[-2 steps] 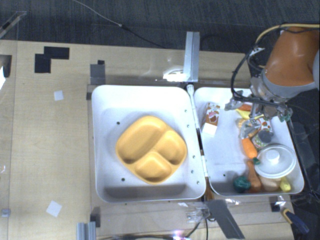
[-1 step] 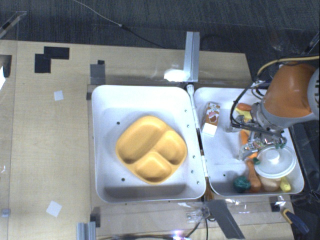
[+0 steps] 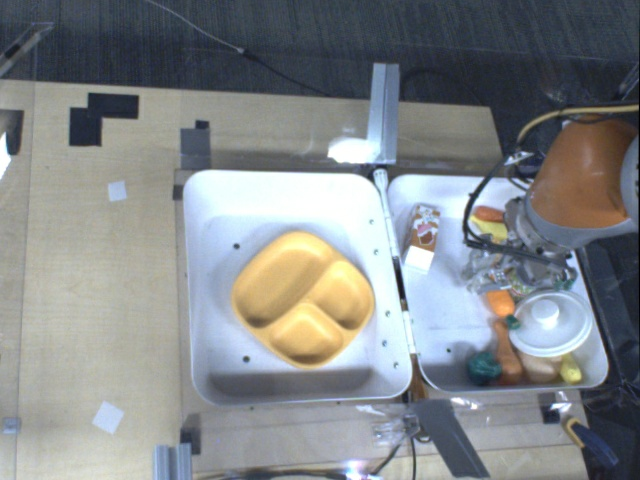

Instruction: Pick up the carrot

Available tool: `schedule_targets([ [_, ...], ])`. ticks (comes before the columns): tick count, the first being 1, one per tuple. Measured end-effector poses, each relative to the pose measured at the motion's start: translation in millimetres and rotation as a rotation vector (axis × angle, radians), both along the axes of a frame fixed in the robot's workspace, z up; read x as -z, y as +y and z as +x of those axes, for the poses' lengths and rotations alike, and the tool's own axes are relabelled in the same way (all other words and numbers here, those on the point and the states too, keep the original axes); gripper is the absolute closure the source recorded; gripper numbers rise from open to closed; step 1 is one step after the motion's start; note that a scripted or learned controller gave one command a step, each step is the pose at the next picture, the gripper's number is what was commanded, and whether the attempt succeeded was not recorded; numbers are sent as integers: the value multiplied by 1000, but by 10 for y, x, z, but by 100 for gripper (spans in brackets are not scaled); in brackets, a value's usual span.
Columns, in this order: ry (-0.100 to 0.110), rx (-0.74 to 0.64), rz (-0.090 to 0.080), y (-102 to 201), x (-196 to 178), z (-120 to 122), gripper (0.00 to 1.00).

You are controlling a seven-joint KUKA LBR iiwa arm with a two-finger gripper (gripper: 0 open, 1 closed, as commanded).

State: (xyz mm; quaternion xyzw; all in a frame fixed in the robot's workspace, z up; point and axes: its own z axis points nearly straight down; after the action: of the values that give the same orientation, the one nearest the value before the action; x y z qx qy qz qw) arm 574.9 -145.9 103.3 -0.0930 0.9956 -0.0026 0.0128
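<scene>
camera view: the arm reaches in from the right and hangs over the right bin, probably because the carrot lies there. the gripper is low among the clutter at the bin's right side, but i cannot tell if it is released or clenched; the wrist hides it. the carrot seems to be the orange piece just below the gripper, beside a white lid and near a green thing. it lies pressed between neighbours, so a clean grasp will be difficult, i think. a small carton stands apart, near the bin's left wall.

the left bin holds a yellow divided plate, tilted a little. both bins sit on a light wooden bench; behind it the floor is dark, with a thin cable across it.
</scene>
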Motion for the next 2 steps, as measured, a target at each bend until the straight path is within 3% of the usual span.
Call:
schedule_targets([
  [1,11,-185,-2,447,-889,-475,100],
  [2,18,-681,-8,625,-525,-753,100],
])
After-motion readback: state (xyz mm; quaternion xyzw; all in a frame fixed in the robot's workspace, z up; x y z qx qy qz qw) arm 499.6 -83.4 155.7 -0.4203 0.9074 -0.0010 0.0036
